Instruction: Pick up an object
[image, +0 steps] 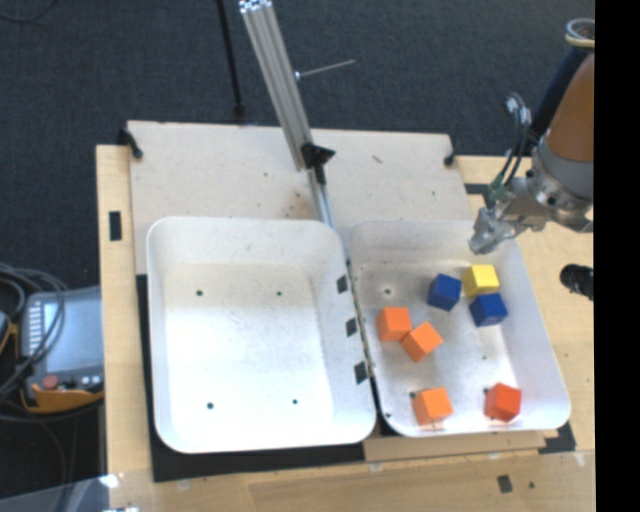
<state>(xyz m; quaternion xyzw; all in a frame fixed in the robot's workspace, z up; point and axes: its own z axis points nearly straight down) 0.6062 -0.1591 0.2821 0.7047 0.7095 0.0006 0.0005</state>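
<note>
- Camera view: yellow cube (482, 277) lies at about one o'clock in the right bin (540, 345), touching a blue cube (487, 308) and just beside another blue cube (444, 291).
- The gripper (484, 236) hangs just above the yellow cube at its twelve o'clock, holding nothing; whether it is spread cannot be told.
- Orange cubes (421, 340) lie toward seven o'clock.

yellow cube (482, 277): far right of the right-hand bin (535, 330); touching a blue cube (487, 308) just below it
second blue cube (444, 291): just left of the yellow
orange cubes: two touching mid-bin (394, 322) (422, 340); one near front (432, 405)
red-orange cube (503, 402): front right corner
</note>
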